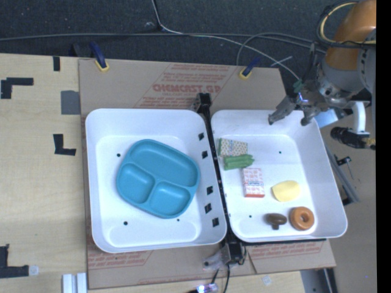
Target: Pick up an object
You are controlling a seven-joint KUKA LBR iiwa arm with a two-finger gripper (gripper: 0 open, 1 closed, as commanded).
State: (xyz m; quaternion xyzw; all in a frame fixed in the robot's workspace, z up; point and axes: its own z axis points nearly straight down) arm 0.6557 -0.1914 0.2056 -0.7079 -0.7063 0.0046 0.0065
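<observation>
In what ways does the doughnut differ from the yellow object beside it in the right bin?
The doughnut is brown with a hole in its middle; the yellow object is pale yellow and solid. The doughnut is round, while the yellow object is a longer, rounded lump. The doughnut lies nearer the bin's front edge; the yellow object lies just behind it. Both rest loose in the right bin.

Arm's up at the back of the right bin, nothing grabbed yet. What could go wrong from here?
1. The green item touches the patterned packet, and the red-and-white box lies just below: a grasp there may catch two.
2. The donut and brown piece sit near the right bin's front wall, so a finger could hit it.
3. The end effector hangs over the back rim; a straight descent may strike it.
</observation>
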